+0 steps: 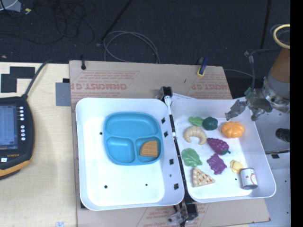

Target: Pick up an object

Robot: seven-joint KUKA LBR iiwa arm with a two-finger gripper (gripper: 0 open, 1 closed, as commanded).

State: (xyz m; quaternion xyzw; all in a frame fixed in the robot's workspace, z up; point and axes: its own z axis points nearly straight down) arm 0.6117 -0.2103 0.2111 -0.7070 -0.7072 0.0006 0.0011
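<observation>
The right bin (265,174) holds several toy foods: a tan croissant (195,134), a dark teal ball (210,123), an orange pumpkin (232,129), purple grapes (218,145), a second purple piece (216,163), a green leaf (191,156), a pizza slice (202,178), a small yellow piece (236,165) and a silver can (247,178). My gripper (246,110) hovers over the bin's far right corner, just above and behind the pumpkin. It is open, with nothing between its fingers.
The left bin (90,174) carries a blue divided plate (131,138) with a brown waffle piece (149,149) in one compartment. A divider rail (174,145) runs between the bins. A teach pendant (12,131) lies at the far left.
</observation>
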